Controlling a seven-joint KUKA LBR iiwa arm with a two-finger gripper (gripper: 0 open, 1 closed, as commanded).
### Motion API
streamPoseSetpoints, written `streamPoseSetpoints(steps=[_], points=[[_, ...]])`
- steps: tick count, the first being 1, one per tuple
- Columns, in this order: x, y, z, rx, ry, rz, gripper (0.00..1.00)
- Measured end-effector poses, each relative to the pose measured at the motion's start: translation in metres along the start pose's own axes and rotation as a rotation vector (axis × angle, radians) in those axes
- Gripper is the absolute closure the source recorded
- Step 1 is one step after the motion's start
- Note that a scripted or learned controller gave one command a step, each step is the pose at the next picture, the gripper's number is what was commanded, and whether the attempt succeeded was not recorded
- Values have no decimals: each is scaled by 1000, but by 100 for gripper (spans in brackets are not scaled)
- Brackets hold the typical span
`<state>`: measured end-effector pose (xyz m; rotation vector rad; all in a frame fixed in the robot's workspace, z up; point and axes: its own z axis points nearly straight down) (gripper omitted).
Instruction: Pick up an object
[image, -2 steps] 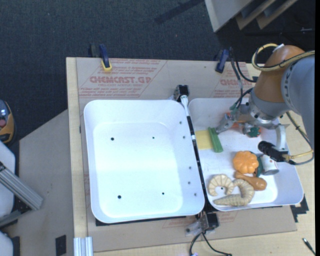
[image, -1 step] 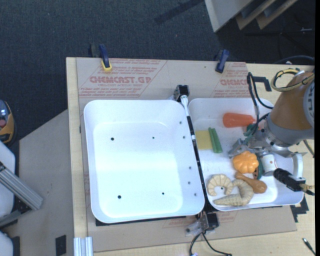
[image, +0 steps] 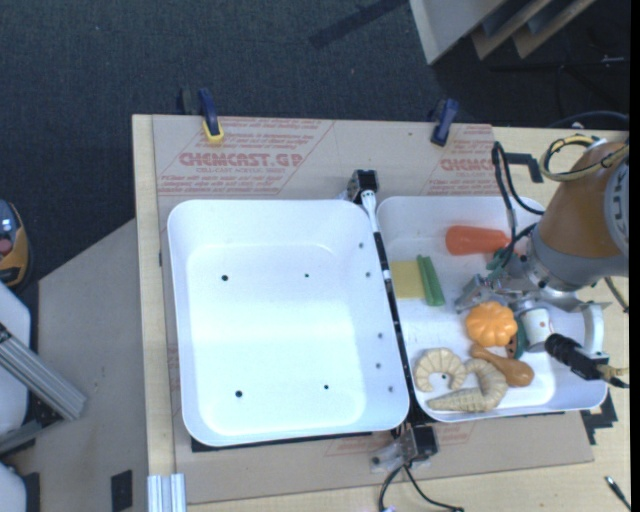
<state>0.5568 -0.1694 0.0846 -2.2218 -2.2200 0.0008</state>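
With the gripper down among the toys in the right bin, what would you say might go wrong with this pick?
The gripper sits close above the orange pumpkin, whose rounded form may slip from a pinch. The items are crowded: the brown drumstick touches the pumpkin, and the shrimp and cone lie just below, so a grab could drag or knock neighbours. The orange carrot lies near the arm and could be nudged.

A brown board (image: 300, 150) with red print covers the bench, and two blue clamps (image: 209, 112) (image: 444, 120) grip its far edge. The left bin (image: 195, 330) sits on it, with four small dark dots on its floor. A black clip (image: 363, 184) sits at the far end of the seam between the bins, another (image: 420, 440) at the near end. Dark carpet (image: 150, 50) lies beyond the board. A metal rail (image: 40, 375) slants at the left edge.
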Motion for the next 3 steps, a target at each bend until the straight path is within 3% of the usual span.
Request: streamPoseSetpoints(steps=[1,2,3], points=[[0,0,0,0,0,0,0],[0,0,-11,-2,-1,0,100],[-46,-42,-1,-1,23,-7,100]])
